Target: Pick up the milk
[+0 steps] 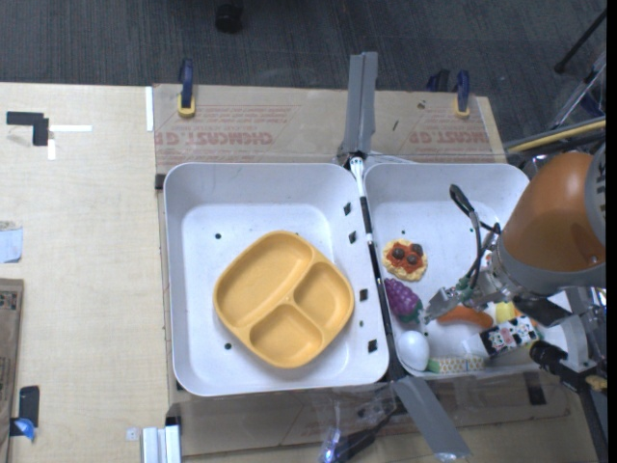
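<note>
The milk [509, 337] is a small carton with black and white cow patches. It lies near the front right corner of the right bin [434, 186]. My gripper [445, 303] hangs low over the bin's front middle, left of the milk and apart from it. Just under and beside the gripper lies an orange carrot [469, 316]. The arm's orange band [559, 215] covers the bin's right side.
The right bin also holds a small pizza [405, 259], purple grapes [402, 297], a white egg [413, 349], a yellow piece [504, 312] above the milk and a pale strip [455, 364] by the front wall. A yellow divided plate [283, 299] lies in the left bin [193, 258].
</note>
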Robot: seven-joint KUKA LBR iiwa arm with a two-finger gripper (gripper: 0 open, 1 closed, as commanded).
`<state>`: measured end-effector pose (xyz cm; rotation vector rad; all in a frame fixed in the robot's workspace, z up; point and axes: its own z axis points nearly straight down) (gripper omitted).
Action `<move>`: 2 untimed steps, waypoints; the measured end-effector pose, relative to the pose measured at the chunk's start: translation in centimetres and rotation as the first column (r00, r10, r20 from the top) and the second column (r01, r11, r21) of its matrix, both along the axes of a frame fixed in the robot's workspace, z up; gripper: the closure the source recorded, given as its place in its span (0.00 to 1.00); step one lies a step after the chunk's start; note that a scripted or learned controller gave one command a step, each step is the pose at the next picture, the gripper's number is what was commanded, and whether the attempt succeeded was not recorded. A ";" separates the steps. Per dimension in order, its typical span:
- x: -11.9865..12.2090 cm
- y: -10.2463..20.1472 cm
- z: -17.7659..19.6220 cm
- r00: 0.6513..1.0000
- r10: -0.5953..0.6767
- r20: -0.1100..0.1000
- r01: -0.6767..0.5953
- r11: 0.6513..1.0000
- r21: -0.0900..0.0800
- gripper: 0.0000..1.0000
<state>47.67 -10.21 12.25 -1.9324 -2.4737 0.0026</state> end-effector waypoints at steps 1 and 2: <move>7.1 -5.4 3.1 0.996 -0.090 0.002 0.090 0.996 -0.002 0.00; 3.5 0.0 -3.0 1.000 0.022 0.007 -0.022 1.000 -0.008 0.00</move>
